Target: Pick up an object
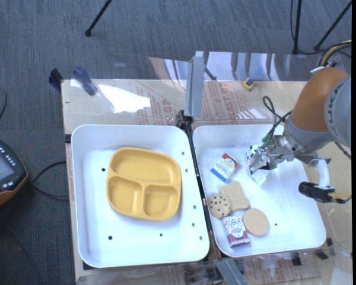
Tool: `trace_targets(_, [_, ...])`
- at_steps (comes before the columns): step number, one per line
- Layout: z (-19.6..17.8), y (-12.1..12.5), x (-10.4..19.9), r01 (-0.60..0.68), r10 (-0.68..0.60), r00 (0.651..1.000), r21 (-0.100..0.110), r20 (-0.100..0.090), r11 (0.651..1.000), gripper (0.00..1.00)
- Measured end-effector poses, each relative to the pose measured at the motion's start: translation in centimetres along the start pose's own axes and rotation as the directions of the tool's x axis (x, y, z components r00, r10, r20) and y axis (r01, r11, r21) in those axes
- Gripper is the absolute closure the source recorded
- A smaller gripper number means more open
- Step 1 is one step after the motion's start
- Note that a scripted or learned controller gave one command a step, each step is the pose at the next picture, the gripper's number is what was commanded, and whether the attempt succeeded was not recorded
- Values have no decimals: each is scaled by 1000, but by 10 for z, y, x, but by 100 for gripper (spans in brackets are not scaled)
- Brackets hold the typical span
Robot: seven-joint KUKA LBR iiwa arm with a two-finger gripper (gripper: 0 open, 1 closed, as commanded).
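Gripper [258, 159] low in right bin [296, 221], finger state can't tell, beside blue-white carton [224, 166]; cookie [219, 205], toast [234, 195], red packet [235, 230] nearer front; yellow tray [144, 183] in left bin [86, 218].

Bright, even overhead light; glare streaks the bench [166, 100] along its far edge — soft shadows inside both bins [83, 159]. Focus slightly soft throughout.
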State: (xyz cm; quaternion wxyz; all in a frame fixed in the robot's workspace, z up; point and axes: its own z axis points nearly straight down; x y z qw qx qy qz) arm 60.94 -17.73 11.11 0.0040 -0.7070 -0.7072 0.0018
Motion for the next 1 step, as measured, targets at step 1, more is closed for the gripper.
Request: trace_targets(1, [-88, 37, 66, 7, -7, 1000, -13, 2, 1000, 100])
